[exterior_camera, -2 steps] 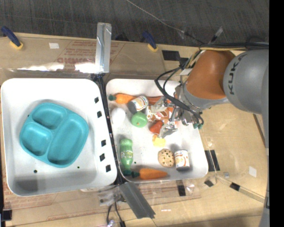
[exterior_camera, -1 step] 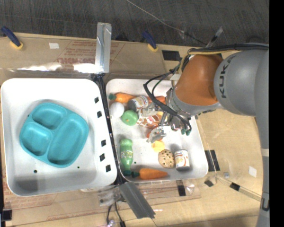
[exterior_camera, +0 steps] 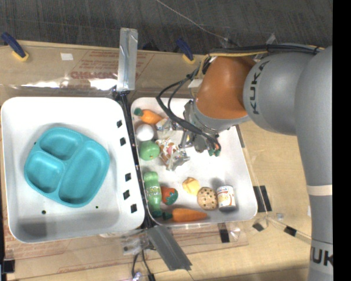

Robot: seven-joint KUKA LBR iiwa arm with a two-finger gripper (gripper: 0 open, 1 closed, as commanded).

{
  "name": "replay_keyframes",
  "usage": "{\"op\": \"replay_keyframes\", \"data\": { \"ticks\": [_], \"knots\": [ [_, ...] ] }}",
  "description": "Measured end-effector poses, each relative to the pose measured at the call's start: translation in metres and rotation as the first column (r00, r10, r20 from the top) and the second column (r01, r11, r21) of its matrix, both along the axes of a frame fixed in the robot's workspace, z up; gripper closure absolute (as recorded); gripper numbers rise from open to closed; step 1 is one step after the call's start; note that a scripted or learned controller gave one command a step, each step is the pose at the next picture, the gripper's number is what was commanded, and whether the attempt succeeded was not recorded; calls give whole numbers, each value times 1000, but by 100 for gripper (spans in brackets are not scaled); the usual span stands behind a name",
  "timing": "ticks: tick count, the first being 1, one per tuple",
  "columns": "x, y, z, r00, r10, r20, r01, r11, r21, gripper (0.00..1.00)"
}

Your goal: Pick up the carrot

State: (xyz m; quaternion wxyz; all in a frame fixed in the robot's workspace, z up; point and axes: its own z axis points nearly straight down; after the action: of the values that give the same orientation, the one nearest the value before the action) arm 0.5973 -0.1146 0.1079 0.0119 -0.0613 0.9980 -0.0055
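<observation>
Reaching in from the right of the frame, the grey arm (exterior_camera: 292, 86) with its orange band (exterior_camera: 222, 89) hangs its claw (exterior_camera: 178, 151) low over the upper middle of the right bin (exterior_camera: 241, 163). How wide the claw stands cannot be told, for metal parts and a crinkled shiny wrapper (exterior_camera: 168, 148) blur together there.

Just left of the claw lie a white ball (exterior_camera: 144, 133) and below it a green round fruit (exterior_camera: 149, 151). Above those, near the bin's upper left corner, sits a small orange vegetable with a green top (exterior_camera: 149, 117).

The carrot (exterior_camera: 187, 215) lies flat along the bin's lower edge, well apart from the claw, its green end pointing left. Above it a green bottle (exterior_camera: 152, 189) stands beside a red tomato-like piece (exterior_camera: 169, 195). Farther right sit a yellow cheese wedge (exterior_camera: 191, 185), a speckled cookie (exterior_camera: 207, 198) and a small can (exterior_camera: 225, 196).

At the left of the frame the left bin (exterior_camera: 23, 215) holds a teal divided plate (exterior_camera: 67, 166). Both bins rest on the table (exterior_camera: 275, 174), with blue clamps (exterior_camera: 14, 45) at its upper edge.
</observation>
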Motion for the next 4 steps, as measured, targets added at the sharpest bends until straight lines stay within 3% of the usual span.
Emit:
{"op": "replay_keyframes", "data": {
  "ticks": [1, 2, 3, 4],
  "knots": [
    [-47, 9, 2, 860, -510, 24, 510, 860, 30, 0],
    [-62, 13, 3, 807, -590, 34, 589, 807, 33, 0],
    [-54, 16, 1, 708, -706, 14, 705, 708, 35, 0],
    [-20, 13, -1, 573, -819, -6, 819, 573, 31, 0]
  ]
}}
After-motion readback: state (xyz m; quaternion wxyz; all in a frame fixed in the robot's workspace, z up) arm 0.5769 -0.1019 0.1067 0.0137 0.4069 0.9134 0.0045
